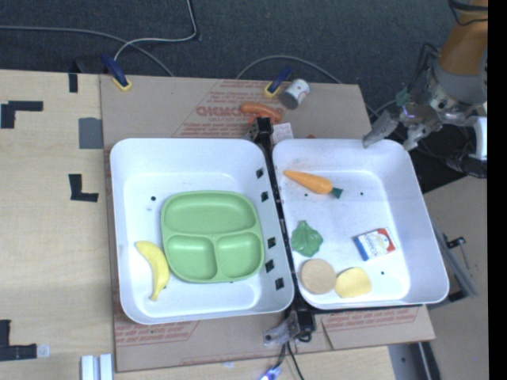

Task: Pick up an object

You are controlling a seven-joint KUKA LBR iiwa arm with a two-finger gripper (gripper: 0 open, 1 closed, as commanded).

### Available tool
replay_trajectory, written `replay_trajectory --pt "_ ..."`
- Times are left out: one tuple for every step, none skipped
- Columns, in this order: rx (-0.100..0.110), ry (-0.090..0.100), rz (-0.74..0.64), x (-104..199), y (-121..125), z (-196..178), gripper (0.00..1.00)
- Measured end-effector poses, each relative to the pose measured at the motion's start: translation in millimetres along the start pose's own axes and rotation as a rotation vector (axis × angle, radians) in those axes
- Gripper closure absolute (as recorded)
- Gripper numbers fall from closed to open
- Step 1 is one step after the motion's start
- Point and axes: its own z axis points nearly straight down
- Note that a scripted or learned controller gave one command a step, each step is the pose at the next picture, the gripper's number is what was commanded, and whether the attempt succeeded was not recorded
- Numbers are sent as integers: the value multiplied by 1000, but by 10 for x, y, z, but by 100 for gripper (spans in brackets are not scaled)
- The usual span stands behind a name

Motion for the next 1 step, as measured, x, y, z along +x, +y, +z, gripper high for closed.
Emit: replay_trajectory --pt "4 2 -1 984 -341 1368 0"
